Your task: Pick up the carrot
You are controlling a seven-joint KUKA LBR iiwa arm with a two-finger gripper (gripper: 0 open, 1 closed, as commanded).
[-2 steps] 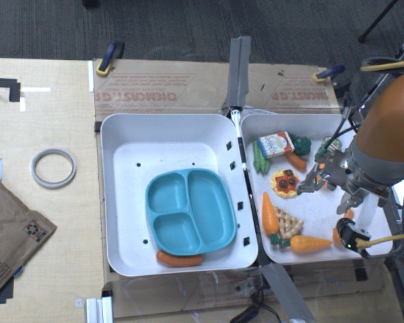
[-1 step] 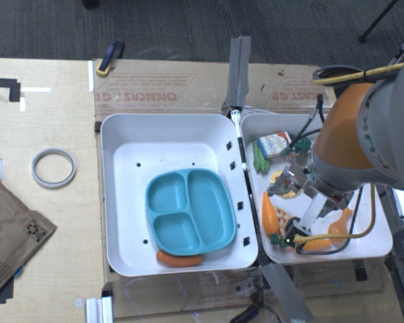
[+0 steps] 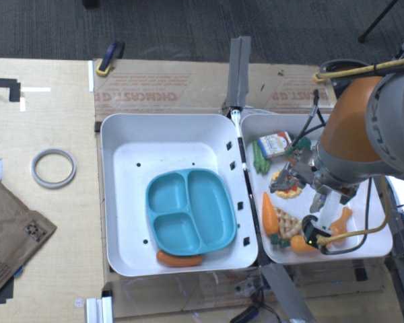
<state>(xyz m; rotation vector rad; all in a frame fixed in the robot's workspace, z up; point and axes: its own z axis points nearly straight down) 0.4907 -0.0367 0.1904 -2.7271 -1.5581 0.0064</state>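
The carrot [image 3: 269, 212] is a short orange cone with a green stub at its near end. It lies along the left wall of the right bin [image 3: 384, 244], pointing away from me. My gripper [image 3: 287, 179] hangs low over the middle of that bin, just right of the carrot's tip and slightly beyond it, above a yellow and red food piece [image 3: 288, 192]. The carrot rests on the bin floor with nothing gripping it. The grey arm with its orange band [image 3: 347, 123] covers the bin's right half.
The right bin also holds a small carton [image 3: 275, 143], a green vegetable [image 3: 259, 160], a waffle piece [image 3: 287, 222] and orange pieces [image 3: 300, 243]. In the left bin [image 3: 121, 180] sit a blue divided plate [image 3: 190, 210] and a sausage [image 3: 180, 259]. A tape ring [image 3: 53, 167] lies on the bench.
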